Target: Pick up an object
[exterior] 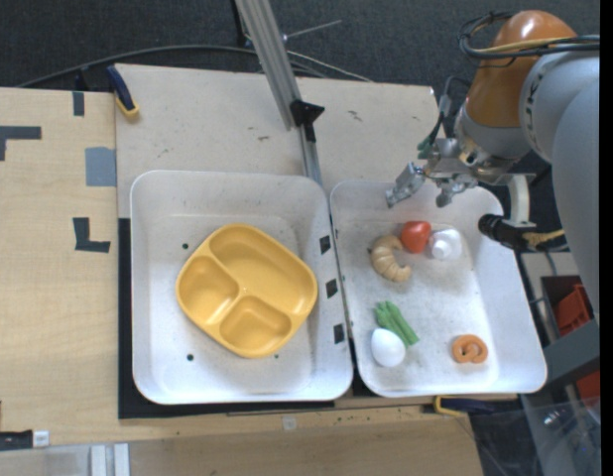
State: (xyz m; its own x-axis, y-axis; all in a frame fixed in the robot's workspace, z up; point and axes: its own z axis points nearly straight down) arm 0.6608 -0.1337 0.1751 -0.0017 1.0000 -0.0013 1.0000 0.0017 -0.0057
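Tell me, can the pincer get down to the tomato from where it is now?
Probably yes. The pincer hangs open just above the tomato with nothing between them. The croissant and a clear wrapped thing crowd its sides, though.

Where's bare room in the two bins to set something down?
Right bin: bare floor between the orange ring and clear cup. Crowded around croissant and tomato. Left bin: margins around the yellow tray.

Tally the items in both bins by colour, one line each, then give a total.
Yellow: 1, divided plate
Red: 1, tomato
Tan: 1, croissant
White: 2, egg and pale lump
Green: 1, stalks
Orange: 1, ring
Total: 7
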